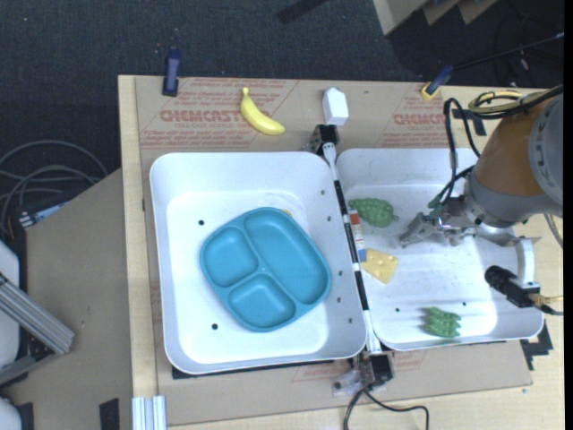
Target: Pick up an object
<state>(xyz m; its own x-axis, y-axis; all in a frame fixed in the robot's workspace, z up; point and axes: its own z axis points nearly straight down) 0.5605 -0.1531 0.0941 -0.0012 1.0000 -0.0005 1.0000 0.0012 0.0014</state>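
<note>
The gripper (421,231) hung spread over bare bin floor; closing there would've missed the green toy (373,211) beside it.

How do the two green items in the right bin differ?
The upper green item lies near the bin's left wall, at the far end, close to the claw; the lower green item lies by the near rim, farther from the claw. The upper one looks rounder and darker; the lower one is longer and paler. Both are small, green, bumpy pieces lying loose on the right bin's floor, neither held.
</note>
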